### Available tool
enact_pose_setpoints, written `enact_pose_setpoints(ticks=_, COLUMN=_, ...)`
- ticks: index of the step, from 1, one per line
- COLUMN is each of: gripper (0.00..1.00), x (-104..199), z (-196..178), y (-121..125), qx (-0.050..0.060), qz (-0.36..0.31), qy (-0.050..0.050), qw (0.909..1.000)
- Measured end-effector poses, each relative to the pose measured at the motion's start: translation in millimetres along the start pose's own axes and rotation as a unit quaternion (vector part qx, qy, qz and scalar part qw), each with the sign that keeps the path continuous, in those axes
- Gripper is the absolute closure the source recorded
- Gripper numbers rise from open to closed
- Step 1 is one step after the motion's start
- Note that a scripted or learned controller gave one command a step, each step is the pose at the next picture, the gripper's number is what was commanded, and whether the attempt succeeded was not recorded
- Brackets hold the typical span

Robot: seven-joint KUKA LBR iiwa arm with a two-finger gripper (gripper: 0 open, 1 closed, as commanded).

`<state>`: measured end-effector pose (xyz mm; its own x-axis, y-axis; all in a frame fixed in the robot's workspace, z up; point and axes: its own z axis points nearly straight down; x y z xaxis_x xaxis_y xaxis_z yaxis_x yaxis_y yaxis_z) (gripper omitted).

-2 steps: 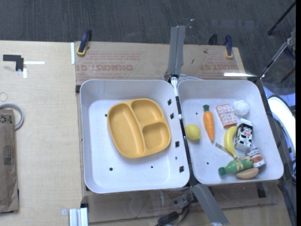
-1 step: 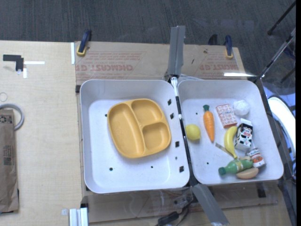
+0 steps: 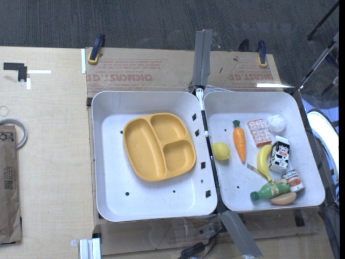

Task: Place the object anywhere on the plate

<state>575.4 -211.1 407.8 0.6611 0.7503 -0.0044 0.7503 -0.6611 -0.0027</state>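
Plate [image 3: 159, 146]: lying in the left bin [image 3: 108, 198], compartments waiting for an object.
Objects: sitting right of the plate in the right bin [image 3: 307, 144], lemon [image 3: 221, 151] nearest, then carrot [image 3: 239, 142], banana [image 3: 263, 162].
Gripper: state cannot be told.

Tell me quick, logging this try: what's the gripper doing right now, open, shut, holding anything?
Gripper: not in view, so its state cannot be told. The yellow plate has nothing on it.
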Motion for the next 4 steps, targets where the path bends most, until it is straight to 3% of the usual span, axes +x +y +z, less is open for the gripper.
enact_pose_setpoints(ticks=1, gripper=1.00, x=33, z=-33, y=31, qx=0.000, qz=0.135, qy=0.000, qw=0.9909)
enact_pose_setpoints(ticks=2, gripper=1.00, x=42, z=-32, y=63, qx=0.001, qz=0.303, qy=0.000, qw=0.9529)
enact_pose_setpoints(ticks=3, gripper=1.00, x=51, z=22, y=43, qx=0.001, qz=0.316, qy=0.000, qw=0.9487)
enact_pose_setpoints(ticks=4, gripper=1.00, x=39, z=-33, y=61, qx=0.001, qz=0.316, qy=0.001, qw=0.9488)
